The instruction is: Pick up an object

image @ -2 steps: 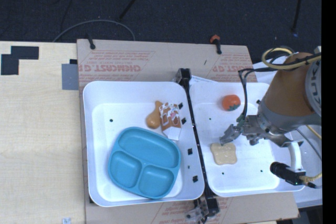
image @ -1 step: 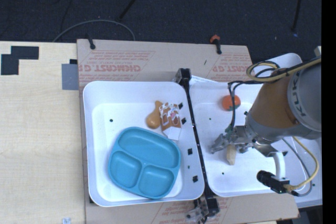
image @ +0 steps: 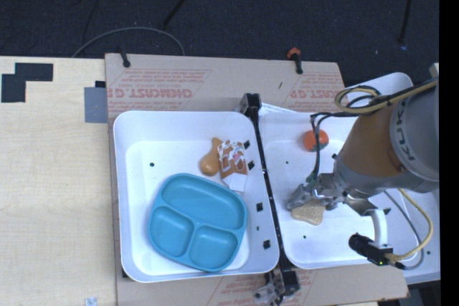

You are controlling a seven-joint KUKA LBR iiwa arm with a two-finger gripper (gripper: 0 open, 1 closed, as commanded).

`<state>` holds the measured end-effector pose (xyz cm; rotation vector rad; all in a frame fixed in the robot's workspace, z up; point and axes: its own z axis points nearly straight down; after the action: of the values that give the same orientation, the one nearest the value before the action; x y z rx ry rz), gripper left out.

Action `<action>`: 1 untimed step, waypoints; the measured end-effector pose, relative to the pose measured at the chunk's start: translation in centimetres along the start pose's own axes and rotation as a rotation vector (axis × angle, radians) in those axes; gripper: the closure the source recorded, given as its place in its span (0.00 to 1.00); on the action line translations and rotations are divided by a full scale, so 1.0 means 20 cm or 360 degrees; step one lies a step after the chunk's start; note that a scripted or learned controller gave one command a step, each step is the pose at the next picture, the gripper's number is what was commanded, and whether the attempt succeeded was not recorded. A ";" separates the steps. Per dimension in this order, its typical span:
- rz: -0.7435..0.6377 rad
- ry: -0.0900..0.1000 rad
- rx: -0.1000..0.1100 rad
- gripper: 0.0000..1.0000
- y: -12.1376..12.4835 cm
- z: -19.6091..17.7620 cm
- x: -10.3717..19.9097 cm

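In the right bin (image: 315, 254) my gripper (image: 310, 198) is low over a tan, flat, bread-like piece (image: 309, 214), touching or nearly touching its top edge. An orange ball (image: 313, 140) lies at the back of the same bin, behind the gripper. In the left bin (image: 133, 154) rests a blue divided plate (image: 197, 221), and behind it sit a tan pear-shaped toy (image: 210, 160) and a brown-and-white gingerbread-like piece (image: 232, 158). The arm's bulk covers the right side of the right bin.
A black divider (image: 262, 190) runs between the two bins. Cables (image: 358, 98) loop over the arm's upper part, and a black cable end (image: 369, 249) hangs over the front right of the right bin. Cardboard (image: 186, 86) underlies both bins.
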<state>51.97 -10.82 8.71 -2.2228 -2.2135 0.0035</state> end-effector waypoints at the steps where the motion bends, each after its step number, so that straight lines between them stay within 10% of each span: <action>1: 0.0010 0.0001 0.0003 1.00 0.00 -0.05 0.00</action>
<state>51.93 -10.91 9.70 -2.2285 -2.2057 0.0049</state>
